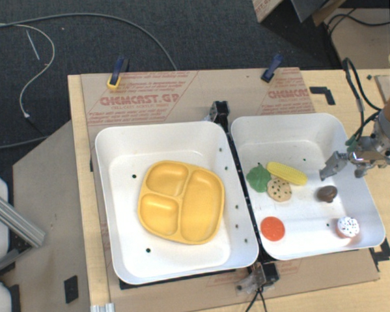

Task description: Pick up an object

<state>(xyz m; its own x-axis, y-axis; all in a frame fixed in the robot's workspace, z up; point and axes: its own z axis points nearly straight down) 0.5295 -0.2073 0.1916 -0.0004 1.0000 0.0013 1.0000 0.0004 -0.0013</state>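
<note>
Looking down on the bench (178, 88), bearing a left bin (112, 189) and a right bin (298, 130). Filling the left bin's middle: a yellow divided plate (182, 202). Hanging over the right bin's 3 o'clock rim: the gripper (342, 162), grip state impossible to tell. Taking the toy corn cob (287, 173) as the likeliest pick, lying toward 10 o'clock of the right bin's centre, touching a green leafy piece (258, 177) and a cookie (279, 191). Running its long axis from 10 to 4 o'clock. Probably handling as light, stiff, slick plastic; pinching across the narrow middle.
</note>
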